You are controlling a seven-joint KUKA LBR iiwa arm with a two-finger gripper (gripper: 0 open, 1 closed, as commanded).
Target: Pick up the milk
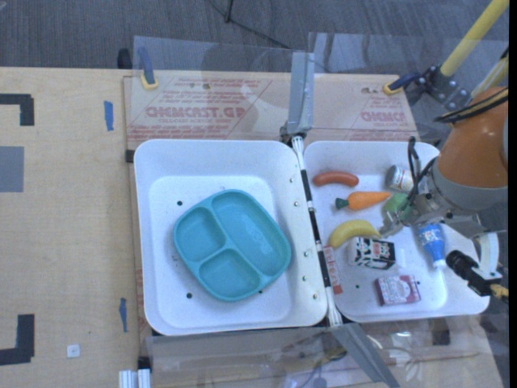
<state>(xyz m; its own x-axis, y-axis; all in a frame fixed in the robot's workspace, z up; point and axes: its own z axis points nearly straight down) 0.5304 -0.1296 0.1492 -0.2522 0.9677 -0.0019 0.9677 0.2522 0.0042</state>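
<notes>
Camera view: approach step, by the look of it. Milk carton [372, 252] lying in right bin [452, 301], just right of banana [353, 231], above pink packet [397, 289]. End effector [401, 217] just up-right of carton, apart; grip state impossible to tell. Next: drop squarely over carton.
</notes>
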